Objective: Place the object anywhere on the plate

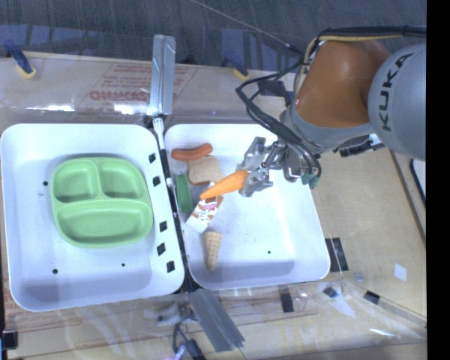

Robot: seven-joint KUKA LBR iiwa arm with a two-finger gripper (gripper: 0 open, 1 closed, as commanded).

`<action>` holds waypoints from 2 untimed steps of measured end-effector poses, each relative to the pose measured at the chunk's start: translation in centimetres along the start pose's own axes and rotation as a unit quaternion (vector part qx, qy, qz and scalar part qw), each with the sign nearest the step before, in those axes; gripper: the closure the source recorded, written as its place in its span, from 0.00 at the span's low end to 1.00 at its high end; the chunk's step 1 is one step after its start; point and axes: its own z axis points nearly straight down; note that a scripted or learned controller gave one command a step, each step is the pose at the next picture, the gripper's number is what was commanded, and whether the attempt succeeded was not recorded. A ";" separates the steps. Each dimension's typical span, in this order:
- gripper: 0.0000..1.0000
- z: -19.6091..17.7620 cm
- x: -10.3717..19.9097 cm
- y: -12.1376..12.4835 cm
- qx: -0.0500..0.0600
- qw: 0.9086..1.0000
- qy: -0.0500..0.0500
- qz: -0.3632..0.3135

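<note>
A green three-compartment plate [102,201] lies in the left bin [30,276]. In the right bin, an orange carrot [223,185] slants from lower left to upper right. Its right end sits between the fingers of my gripper [249,177], which is shut on it. The gripper reaches in from the right, over the middle of the right bin, well to the right of the plate. The carrot's left end hangs over a small printed carton [203,213].
The right bin [300,253] also holds a sausage [191,153], a slice of bread [204,170], a green stick [183,193] along the left wall and a wafer cone [211,247]. A ridge with black clips [165,231] divides the two bins.
</note>
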 end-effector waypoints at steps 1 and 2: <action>1.00 3.5 0.8 13.0 -0.001 1.000 0.001 -0.022; 0.00 3.4 0.7 12.6 0.000 1.000 0.001 -0.019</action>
